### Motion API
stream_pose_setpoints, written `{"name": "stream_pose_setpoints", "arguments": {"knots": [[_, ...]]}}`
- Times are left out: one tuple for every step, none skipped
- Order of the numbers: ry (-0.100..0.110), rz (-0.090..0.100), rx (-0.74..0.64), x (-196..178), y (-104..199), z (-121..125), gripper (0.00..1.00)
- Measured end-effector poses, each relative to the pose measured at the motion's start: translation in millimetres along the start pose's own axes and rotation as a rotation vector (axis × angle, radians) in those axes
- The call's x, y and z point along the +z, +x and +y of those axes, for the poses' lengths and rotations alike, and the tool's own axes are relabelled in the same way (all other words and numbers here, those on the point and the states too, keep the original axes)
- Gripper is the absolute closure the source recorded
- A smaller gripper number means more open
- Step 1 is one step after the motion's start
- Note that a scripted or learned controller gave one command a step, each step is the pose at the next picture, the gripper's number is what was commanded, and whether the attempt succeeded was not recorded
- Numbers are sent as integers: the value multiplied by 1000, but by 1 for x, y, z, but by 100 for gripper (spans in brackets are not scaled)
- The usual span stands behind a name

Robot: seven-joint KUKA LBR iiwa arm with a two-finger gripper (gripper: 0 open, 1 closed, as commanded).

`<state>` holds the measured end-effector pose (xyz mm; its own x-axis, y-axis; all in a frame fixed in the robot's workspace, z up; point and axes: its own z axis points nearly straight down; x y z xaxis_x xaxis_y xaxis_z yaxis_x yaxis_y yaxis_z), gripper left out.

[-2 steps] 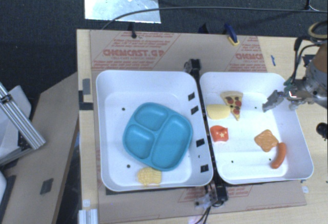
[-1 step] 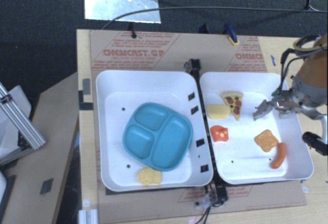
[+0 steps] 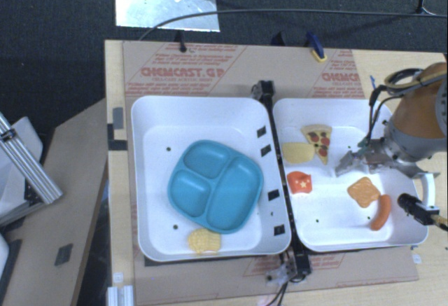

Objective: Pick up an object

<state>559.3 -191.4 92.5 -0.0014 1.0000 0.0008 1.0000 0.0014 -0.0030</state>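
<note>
A: We see two bins side by side on the worktop point(image 3: 210, 59). Left bin point(image 3: 150, 157) holds a divided plate point(image 3: 215, 185) mid-bin, with a chip piece point(image 3: 204, 241) in front of it at the near wall.

B: In the right bin point(image 3: 336, 238) we have a pizza slice point(image 3: 320, 140) at the back, a flat slice point(image 3: 297, 153) touching its left, a small block point(image 3: 299, 182) in front. A cracker point(image 3: 364, 191) lies right of that, a sausage point(image 3: 380, 212) just beside it.
</note>
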Motion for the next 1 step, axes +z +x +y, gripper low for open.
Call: {"name": "stream_pose_setpoints", "arguments": {"knots": [[-4,-1,0,8,0,1,0]]}}
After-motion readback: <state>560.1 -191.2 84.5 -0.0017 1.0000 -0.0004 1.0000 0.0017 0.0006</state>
